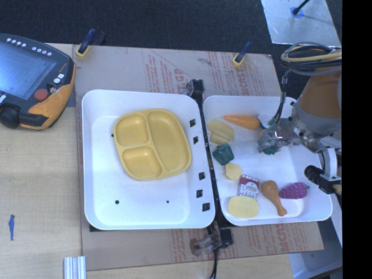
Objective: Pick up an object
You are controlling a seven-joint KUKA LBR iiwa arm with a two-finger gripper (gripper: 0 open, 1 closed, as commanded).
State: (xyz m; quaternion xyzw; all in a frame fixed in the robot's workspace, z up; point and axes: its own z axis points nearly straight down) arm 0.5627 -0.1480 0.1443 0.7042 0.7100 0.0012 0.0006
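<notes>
Toys fill the right bin (pixel 293 214): an orange carrot (pixel 243 121), a pale yellow piece (pixel 221 131), a dark green piece (pixel 223 153), a small red-and-white carton (pixel 249 186), a drumstick (pixel 273 195) and purple grapes (pixel 293 190). Over its upper right part the hand (pixel 269 141) pinches a small teal object (pixel 269 148). A yellow divided plate (pixel 152 143) lies in the left bin (pixel 99 190). Both bins sit on the cardboard-covered counter (pixel 145 63), beside a teach pendant (pixel 32 80).

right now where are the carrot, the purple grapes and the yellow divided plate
carrot (pixel 243 121): camera view, middle of its orange body
purple grapes (pixel 293 190): camera view, centre of the bunch
yellow divided plate (pixel 152 143): camera view, ridge where its compartments meet
</notes>
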